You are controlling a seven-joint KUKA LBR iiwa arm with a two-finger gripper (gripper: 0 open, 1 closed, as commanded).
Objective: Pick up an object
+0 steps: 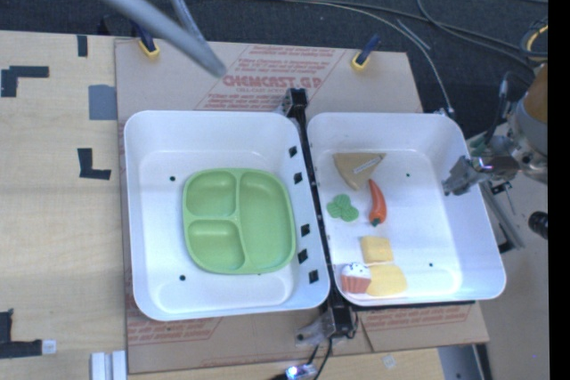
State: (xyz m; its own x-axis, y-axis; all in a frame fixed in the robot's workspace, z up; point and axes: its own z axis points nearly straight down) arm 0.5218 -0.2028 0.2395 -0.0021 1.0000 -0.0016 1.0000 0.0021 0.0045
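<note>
From my station I see the pincer (461,175) at the right bin's (463,262) right rim, above the wall; whether its fingers are apart or together I cannot tell. Nothing shows between them. In that bin I count six items: one tan wedge (357,167), one red pepper (378,202), one green leafy piece (343,209), two yellow blocks (376,248), one cupcake (355,278). The left bin (151,138) carries one green divided plate (239,220).
</note>
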